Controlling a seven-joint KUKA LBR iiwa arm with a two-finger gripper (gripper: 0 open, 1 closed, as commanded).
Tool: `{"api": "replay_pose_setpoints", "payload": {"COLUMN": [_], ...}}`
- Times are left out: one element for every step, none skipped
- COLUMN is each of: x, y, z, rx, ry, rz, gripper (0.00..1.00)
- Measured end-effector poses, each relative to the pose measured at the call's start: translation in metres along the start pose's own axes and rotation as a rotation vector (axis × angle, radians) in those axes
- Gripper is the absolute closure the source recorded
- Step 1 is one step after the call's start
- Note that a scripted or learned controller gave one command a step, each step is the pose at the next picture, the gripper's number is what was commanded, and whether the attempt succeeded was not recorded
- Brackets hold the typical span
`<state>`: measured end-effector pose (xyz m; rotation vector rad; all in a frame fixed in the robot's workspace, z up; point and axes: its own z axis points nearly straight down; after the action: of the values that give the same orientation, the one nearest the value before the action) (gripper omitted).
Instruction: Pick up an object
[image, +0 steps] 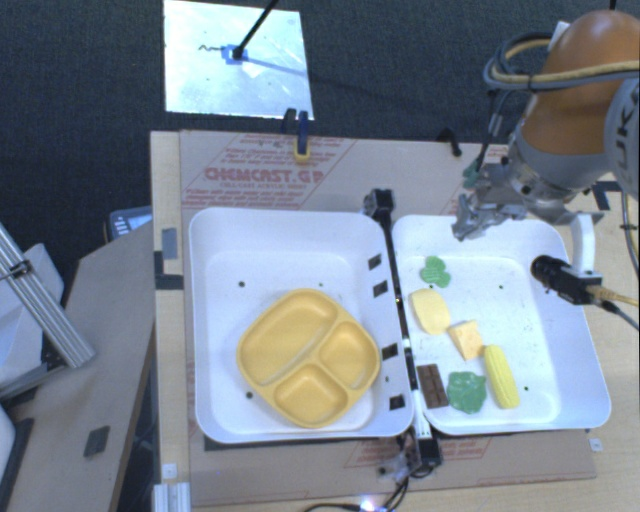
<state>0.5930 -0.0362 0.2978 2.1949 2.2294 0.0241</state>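
The approach step is judged to be in hand: the tool (470, 226) is seen over the right bin's (560, 405) far rim, nothing between its narrowly set fingers. A descent toward the green piece (434, 270) nearby is called for.

2 smooth white plastic bins (300, 235), a glossy yellow plastic divided tray (308, 357), on a matt brown cardboard-covered bench (340, 165), with a shiny metal plate (238, 60) behind.
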Motion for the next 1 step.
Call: {"api": "replay_pose_setpoints", "payload": {"x": [0.0546], "y": [0.019], "z": [-0.1348], "rx": [0.0], "ry": [0.0], "rz": [0.004], "gripper": [1.0]}}
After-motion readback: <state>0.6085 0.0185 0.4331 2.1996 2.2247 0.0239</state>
